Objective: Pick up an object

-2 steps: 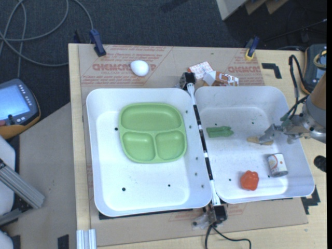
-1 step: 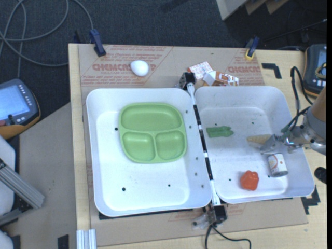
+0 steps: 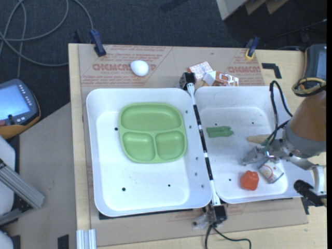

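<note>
In the right bin [image 3: 233, 100] lie a flat green piece [image 3: 219, 132], a red lumpy object [image 3: 249, 180], a small white and brown package [image 3: 271, 173] and a tan stick [image 3: 258, 138]. My gripper [image 3: 258, 157] is low over the bin floor, between the tan stick and the red object. It is just left of the white and brown package. The arm with its orange band [image 3: 311, 121] comes in from the right and hides part of the bin's right side.
The left bin [image 3: 104, 191] holds a green divided plate [image 3: 153, 132]. Behind the bins, on the cardboard, lie a white egg-shaped object [image 3: 139, 67] and some crumpled packets [image 3: 210, 75]. Blue clamps [image 3: 97, 42] [image 3: 251, 46] grip the back edge.
</note>
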